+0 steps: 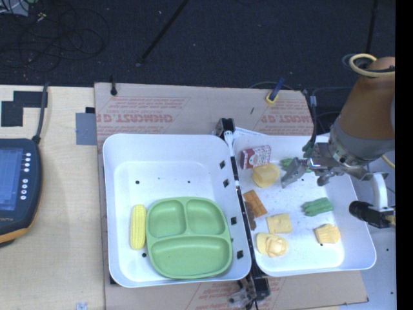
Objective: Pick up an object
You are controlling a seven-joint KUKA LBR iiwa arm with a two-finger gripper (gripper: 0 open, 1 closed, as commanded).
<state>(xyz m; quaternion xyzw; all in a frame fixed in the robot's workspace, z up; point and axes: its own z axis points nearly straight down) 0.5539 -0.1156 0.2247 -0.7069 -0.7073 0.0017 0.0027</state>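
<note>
The worktop (58, 257) is pale wood, with a sheet of printed cardboard (168, 112) laid over its middle and two white bins on top. The left bin (122, 173) carries a green divided tray (189, 236) toward its near edge, and a yellow corn cob (137, 226) lies just beside the tray, along the bin's left wall. The right bin (358, 250) holds the smaller pieces. The grey arm (364, 118) reaches in over the right bin's far right corner, and its hand (298, 170) hangs above the bin's far half, the fingers spread a little apart with nothing between them. Just beside the fingertips, toward the bin's far left corner, lie a red carton (255, 155) and a rounded yellow piece (265, 175). A green toy (317, 206) sits near the bin's middle, toward the right. A brown slab (253, 205) lies against the left wall. Along the near edge sit a flat yellow square (279, 223), a lumpy yellow piece (271, 245) and a small yellow block (328, 234). A tablet-like pendant (16, 183) rests at the worktop's left edge.
</note>
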